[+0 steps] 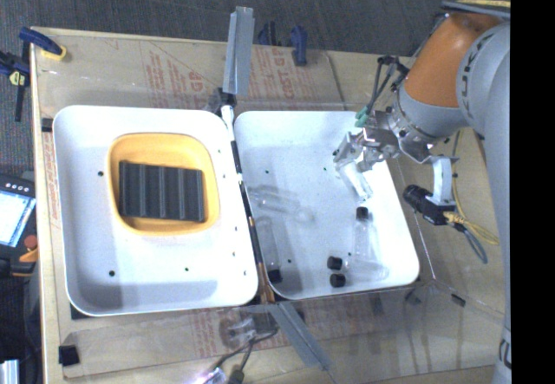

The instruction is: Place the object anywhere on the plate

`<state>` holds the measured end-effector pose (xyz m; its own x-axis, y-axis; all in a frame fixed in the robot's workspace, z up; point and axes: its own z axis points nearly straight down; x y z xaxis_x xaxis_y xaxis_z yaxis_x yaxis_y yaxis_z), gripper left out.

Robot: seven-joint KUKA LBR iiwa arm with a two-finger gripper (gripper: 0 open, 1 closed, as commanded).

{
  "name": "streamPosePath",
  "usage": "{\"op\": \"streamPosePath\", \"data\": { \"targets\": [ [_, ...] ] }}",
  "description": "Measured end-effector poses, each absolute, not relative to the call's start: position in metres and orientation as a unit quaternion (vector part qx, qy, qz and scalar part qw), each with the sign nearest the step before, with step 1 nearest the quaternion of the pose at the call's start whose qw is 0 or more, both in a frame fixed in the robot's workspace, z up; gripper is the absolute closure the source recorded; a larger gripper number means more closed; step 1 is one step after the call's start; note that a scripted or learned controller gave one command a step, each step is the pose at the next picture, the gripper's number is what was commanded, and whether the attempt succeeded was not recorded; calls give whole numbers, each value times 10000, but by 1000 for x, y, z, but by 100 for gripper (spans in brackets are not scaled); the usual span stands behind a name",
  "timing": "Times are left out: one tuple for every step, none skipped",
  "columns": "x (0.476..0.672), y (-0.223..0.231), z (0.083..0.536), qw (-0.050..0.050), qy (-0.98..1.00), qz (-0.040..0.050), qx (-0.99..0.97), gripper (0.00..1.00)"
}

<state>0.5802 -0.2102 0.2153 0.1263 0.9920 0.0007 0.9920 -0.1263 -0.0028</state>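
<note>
The small dark object [362, 212] lies on the floor of the right bin [295, 141], well apart from the yellow plate [165, 148] in the left bin [78, 200], so picking and carrying remain. The gripper [355, 172] hangs just above the object, fingers spread narrowly with nothing between them.

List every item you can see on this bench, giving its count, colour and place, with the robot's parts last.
Shallow plastic bins: 2, white, side by side; left bin, right bin.
Rounded-square plate with dark ridged centre: 1, yellow-orange, in left bin.
Clear plastic pieces: several, transparent, in right bin.
Small caps: about four, black, near right bin's front.
Clamps: several, blue, at bench's back and left edges.
Arm: 1, grey with orange band, over right bin's far right corner.
Tool: 1, metallic, above right bin.
</note>
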Motion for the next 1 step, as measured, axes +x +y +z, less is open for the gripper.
{"op": "streamPosePath", "data": {
  "targets": [
    [575, -133, 226, 29, -7450, 16, -6671, 100]
  ]
}}
